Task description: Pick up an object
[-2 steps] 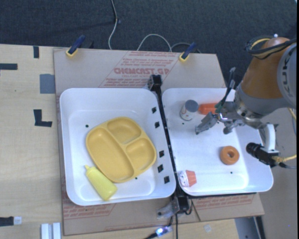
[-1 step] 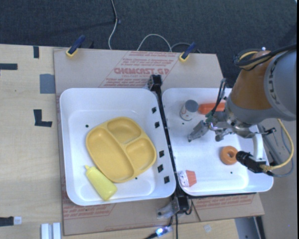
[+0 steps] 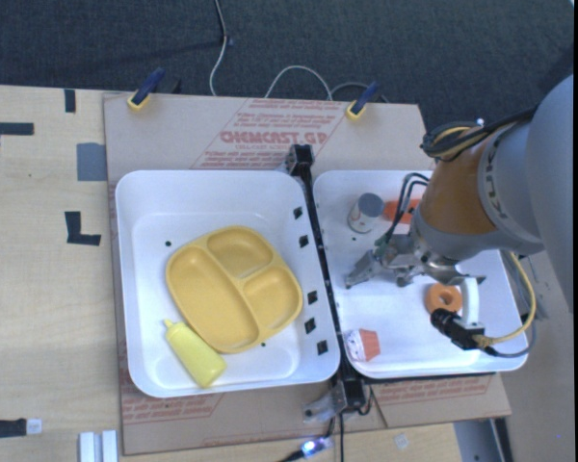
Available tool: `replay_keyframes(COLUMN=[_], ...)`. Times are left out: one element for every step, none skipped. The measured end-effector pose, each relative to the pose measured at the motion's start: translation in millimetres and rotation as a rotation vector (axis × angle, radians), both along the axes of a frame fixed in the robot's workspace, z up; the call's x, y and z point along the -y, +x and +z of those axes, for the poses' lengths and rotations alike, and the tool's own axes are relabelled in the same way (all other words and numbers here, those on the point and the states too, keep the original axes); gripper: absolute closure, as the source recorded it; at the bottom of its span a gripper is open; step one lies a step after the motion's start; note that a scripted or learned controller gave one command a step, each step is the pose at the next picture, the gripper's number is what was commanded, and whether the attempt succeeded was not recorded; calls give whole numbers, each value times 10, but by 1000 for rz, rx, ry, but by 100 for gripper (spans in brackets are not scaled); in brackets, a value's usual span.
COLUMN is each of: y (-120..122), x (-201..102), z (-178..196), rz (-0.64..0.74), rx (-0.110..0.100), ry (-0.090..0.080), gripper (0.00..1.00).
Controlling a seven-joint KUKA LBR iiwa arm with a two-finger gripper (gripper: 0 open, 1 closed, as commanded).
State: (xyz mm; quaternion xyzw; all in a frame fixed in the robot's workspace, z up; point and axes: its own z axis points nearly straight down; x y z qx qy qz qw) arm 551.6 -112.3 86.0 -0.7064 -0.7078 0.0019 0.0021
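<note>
Objects lie loose across two white bins, within the arm's reach. Robot's claw (image 3: 358,275) hangs low over the right bin (image 3: 405,349), fingers apart, gripping nothing. Just beyond it stands a small grey cylinder (image 3: 366,210); nearer the camera lies an orange-and-white block (image 3: 363,345); an orange ring (image 3: 444,297) sits behind it, under the wrist. Across the divider rest a yellow divided plate (image 3: 234,287) and yellow bottle (image 3: 195,352)

A cardboard-topped bench (image 3: 270,138) bears two white bins (image 3: 140,258) side by side.
</note>
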Motion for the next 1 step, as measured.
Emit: replay_keyframes(y=[8], x=[-4], z=[131], rz=[1], rx=[2], ry=[0], gripper=[100])
